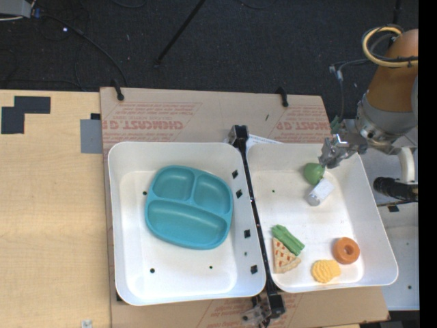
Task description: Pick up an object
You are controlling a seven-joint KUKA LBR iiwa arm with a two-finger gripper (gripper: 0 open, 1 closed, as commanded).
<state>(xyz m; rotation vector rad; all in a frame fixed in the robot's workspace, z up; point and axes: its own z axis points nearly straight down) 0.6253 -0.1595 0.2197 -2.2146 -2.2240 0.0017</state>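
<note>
Overhead, two shallow white bins are sitting side by side on a bench, and the grey arm (389,94) is reaching in from the right with its gripper (334,152) hanging over the back of the right bin (382,244). Farthest from the fingers, across the divider, a teal divided plate (189,207) is lying in the left bin (130,251). Whether the fingers are open or closed cannot be told at this size, and nothing is visibly sitting between them. Just below the fingers, nearly touching, a green round object (313,172) is resting on the bin floor, with a small grey-white cylinder (319,193) lying tilted right beside it. Well away toward the near edge are lying a pizza-slice toy with a green strip (285,250), an orange ring (346,250) and a yellow ridged piece (326,270). The step appears to be the approach to a grasp, with the green object the likeliest target. Doing it well probably means centring the fingers over the green object, descending straight, and keeping clear of the cylinder, which is crowding one side and could be nudged or pinched along. A round shape may be rolling out as the fingers close, so a low, centred grip seems wise.
</note>
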